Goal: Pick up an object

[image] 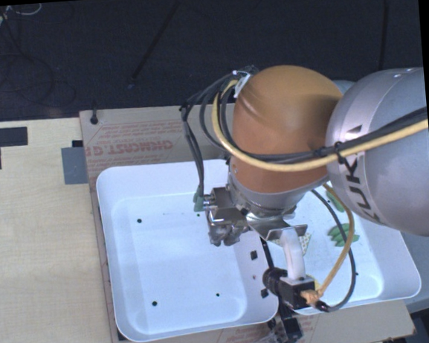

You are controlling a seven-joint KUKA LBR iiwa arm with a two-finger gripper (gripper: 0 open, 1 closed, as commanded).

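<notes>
My gripper (224, 226) hangs under the big orange wrist band, over the ridge where the two white bins meet. Its grey metal body pokes out to the left of the wrist, above the right side of the left bin (158, 299). A small green, leaf-like object (336, 232) lies in the right bin (392, 282), just right of the wrist and partly hidden by the yellow cable. Nothing shows in the gripper's grasp, and the arm hides the bin floor directly beneath it.
The bulky grey arm covers most of the right bin. Both bins rest on a cardboard sheet (133, 140) on the pale wooden bench (35, 250). The left bin's floor shows a few small dark dots.
</notes>
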